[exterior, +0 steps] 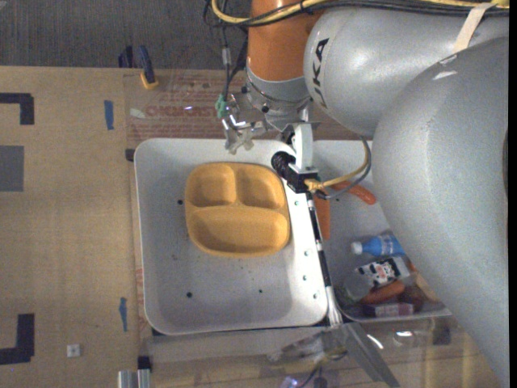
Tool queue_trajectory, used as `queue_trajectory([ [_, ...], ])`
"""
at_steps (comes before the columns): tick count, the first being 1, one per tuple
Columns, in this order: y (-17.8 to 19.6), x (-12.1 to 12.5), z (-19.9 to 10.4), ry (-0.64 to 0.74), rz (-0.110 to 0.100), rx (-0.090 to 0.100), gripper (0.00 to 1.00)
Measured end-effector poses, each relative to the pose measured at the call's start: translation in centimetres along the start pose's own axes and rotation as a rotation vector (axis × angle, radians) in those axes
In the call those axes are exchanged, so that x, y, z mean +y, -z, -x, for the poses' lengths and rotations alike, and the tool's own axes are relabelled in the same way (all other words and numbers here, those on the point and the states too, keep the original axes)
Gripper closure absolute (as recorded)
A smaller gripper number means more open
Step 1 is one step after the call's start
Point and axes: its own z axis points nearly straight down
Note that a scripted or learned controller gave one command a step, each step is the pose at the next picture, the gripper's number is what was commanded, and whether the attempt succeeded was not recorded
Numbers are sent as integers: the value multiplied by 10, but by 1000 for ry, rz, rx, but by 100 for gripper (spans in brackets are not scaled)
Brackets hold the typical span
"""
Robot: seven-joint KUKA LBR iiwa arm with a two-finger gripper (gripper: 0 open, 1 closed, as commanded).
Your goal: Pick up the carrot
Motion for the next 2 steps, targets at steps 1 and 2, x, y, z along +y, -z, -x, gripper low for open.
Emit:
queue_trajectory([
  [1, -108, 6, -13, -161, 11, 5, 100],
  [2, -17, 14, -50, -289, -1, 0, 100],
])
